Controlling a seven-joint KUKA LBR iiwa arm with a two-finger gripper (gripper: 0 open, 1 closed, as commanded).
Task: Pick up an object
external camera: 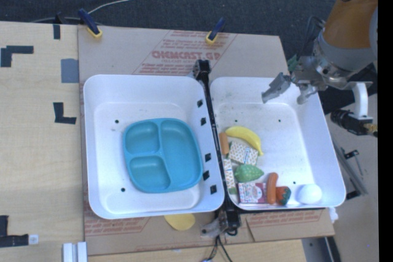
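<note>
Right bin [319, 150]: hand [287, 90] open above far rim, holding nothing.

Arm [351, 15] at upper right: cut off by frame top. Yellow disc [180, 221] at lower centre: upper part hidden under left bin's [98, 132] front rim. Small cartons [241, 172] in the lower-left corner of right bin [319, 150]: overlapping, print too small to read. Gripper [287, 90]: finger spacing unclear at this angle.
</note>
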